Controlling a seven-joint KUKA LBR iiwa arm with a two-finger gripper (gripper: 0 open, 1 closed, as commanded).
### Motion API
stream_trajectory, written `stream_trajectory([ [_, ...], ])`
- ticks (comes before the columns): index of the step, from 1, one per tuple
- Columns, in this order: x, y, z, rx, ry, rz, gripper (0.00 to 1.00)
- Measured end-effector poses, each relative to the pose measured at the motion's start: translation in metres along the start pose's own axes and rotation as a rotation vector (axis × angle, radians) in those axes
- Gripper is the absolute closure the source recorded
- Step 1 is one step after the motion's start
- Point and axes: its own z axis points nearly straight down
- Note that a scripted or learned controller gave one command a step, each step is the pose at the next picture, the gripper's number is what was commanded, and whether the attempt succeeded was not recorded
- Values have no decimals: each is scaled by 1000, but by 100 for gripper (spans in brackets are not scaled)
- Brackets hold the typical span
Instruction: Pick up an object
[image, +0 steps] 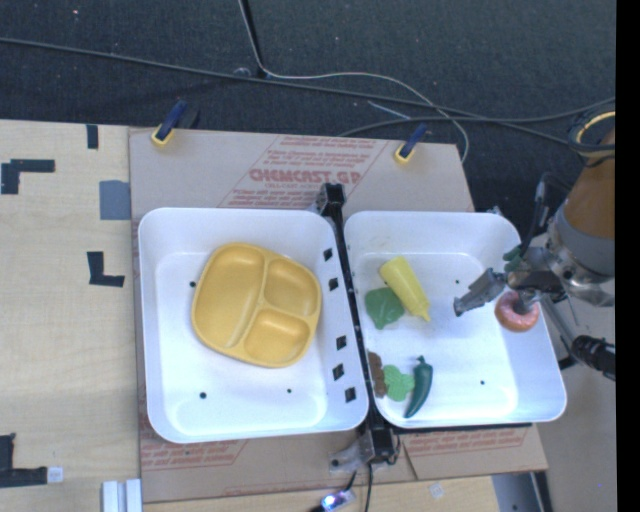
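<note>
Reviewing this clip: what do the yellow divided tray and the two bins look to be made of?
Yellow divided tray: likely molded plastic, matte, judging by its uniform color and soft rounded compartment edges. Left bin and right bin: probably thin glossy white plastic, given the smooth curved rims and light sheen; the material can't be confirmed.

The only lettering stands on the brown cardboard sheet (300, 175) that lies under the two white bins. It is printed in red and reads upside down from this view. On the far strip of the sheet, beyond the bins, the largest line seems to spell "CHEMCAST GP"; the smaller red lines around it are too blurred to read. More red print runs along the near edge of the sheet, also too small to make out.
</note>
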Motion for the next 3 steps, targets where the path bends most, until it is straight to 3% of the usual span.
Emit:
stream_trajectory([
  [1,0,2,-6,-11,-2,-4,0],
  [3,4,10,89,-7,-2,-3,0],
])
